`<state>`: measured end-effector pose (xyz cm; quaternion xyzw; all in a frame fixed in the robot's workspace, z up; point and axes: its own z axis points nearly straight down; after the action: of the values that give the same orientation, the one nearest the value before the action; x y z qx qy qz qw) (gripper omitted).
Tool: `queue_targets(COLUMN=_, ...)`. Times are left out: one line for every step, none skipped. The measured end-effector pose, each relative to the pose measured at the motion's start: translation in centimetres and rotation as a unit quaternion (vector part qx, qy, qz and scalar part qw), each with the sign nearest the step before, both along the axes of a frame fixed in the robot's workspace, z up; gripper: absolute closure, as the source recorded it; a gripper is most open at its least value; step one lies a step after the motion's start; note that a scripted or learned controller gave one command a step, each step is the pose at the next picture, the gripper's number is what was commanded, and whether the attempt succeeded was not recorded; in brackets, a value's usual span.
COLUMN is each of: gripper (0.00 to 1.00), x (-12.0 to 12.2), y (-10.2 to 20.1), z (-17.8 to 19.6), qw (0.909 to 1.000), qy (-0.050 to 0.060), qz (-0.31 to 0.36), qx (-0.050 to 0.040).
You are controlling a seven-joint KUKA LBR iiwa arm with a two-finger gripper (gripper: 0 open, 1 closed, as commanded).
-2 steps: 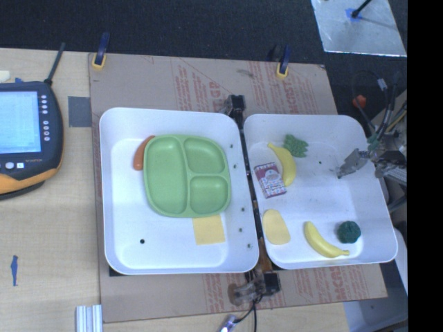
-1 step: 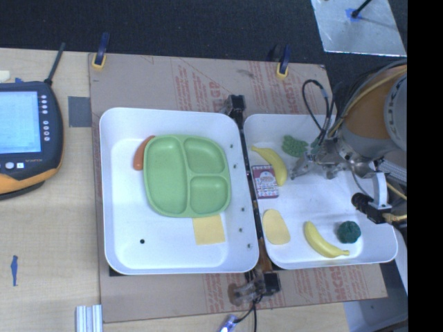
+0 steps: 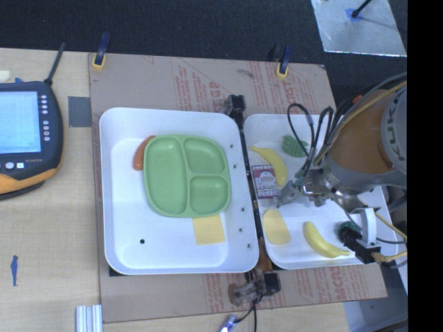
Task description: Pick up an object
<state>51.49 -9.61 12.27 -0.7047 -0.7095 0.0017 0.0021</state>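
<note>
"KU" in dark letters on the arm's grey housing (image 3: 396, 126); cardboard print unreadable

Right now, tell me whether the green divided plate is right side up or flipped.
Right side up: the green divided plate lies flat in the left bin, its three compartments facing upward.

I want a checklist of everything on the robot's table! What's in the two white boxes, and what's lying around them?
Surface: brown board on a wooden bench, holding left bin and right bin.
Job's things: left bin has a green divided plate, an orange piece tucked under its edge, and a yellow square. Right bin has two bananas, a green leafy toy, a small pink card and a pale yellow piece.
Clutter: nothing seen.
Hand: hand low over the right bin near the card.
Cables: black cables loop on the arm.
Surroundings: control tablet at left; clamps on the board.
</note>
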Motion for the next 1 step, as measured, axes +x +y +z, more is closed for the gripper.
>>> queue_targets(gripper=0.00, x=10.44, y=-3.54, z=-2.99, qw=1.0000, qy=-0.001, qz=-0.002, qx=-0.0002)
